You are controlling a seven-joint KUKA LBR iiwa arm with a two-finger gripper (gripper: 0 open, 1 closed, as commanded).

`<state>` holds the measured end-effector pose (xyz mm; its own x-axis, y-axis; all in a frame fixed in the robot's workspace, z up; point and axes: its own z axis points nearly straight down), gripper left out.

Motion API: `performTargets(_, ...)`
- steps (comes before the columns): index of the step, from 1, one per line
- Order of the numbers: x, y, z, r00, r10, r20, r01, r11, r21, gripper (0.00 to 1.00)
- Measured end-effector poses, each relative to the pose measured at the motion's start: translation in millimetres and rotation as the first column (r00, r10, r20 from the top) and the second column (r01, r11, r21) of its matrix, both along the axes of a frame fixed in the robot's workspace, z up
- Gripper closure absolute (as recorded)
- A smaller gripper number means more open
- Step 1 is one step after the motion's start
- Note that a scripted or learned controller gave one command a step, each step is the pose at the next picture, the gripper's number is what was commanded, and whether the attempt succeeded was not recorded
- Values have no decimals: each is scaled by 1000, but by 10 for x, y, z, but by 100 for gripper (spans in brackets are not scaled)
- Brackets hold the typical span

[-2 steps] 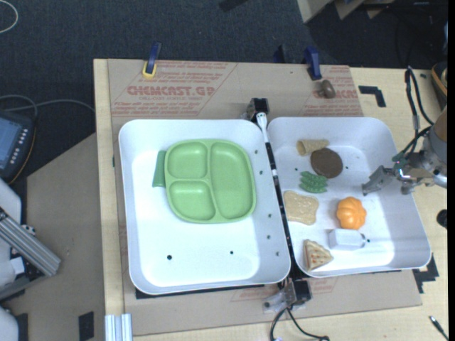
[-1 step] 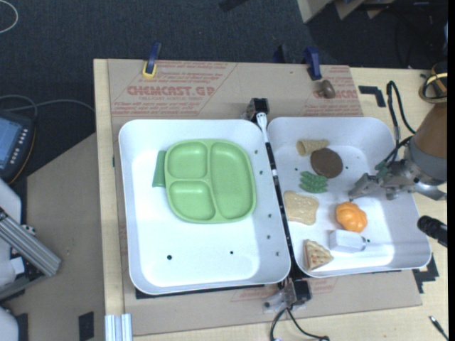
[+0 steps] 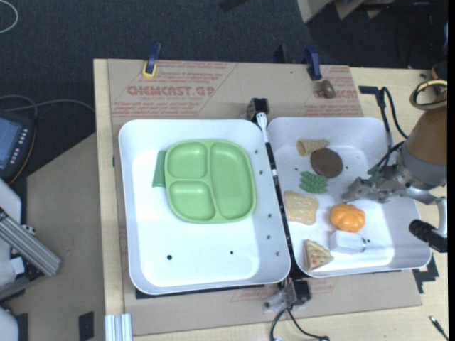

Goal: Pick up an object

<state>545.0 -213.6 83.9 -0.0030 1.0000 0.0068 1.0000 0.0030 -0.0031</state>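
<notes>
**Claw poised over the right bin**

The gripper (image 3: 357, 189) is seen low over the right bin (image 3: 370, 130), just above the orange fruit (image 3: 348, 217). How far the claw is parted cannot be told; nothing is seen held. The fruit is judged the likely target, being nearest. The green tray (image 3: 210, 180) is left in the left bin (image 3: 142, 212).
</notes>
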Motion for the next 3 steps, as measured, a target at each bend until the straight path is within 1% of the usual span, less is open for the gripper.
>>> performTargets(1,1,-18,114,1000,-2,3,2,1000,-4,100)
performTargets(2,-58,-101,679,1000,-5,10,5,1000,-11,100)
performTargets(3,-151,-103,1222,1000,-3,9,3,1000,-10,100)
